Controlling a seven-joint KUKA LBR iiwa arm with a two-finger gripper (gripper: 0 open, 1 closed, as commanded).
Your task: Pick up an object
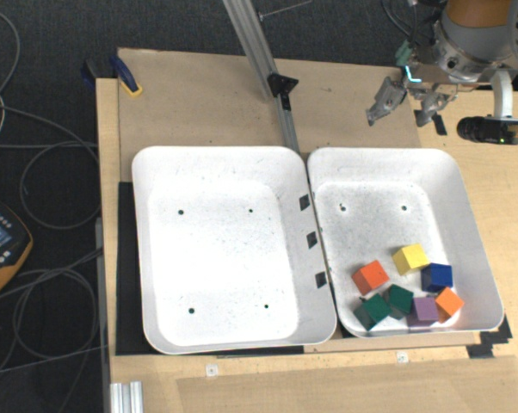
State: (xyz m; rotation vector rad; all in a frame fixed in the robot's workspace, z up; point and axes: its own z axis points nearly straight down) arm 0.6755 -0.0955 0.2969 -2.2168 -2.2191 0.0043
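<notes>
Blocks are all bunched up in the near right corner of the right bin [465, 196], so that bin is my landmark. You've got an orange-red block [371, 275] on the left of the bunch, a yellow block [410, 257] farthest from the near wall, a blue block [437, 276] just beside the yellow one, an orange block [449, 302] closest to the bin's right wall, a purple block [424, 309] next to it, and two dark green blocks [386, 305] touching each other along the near wall.

Meanwhile the gripper [410, 103] hangs over the bare table [199, 101] just past the right bin's far rim, well apart from the whole bunch. Its fingers [381, 106] are spread apart with nothing between them. So the blocks sit at the corner of the bin opposite where the fingers are.
</notes>
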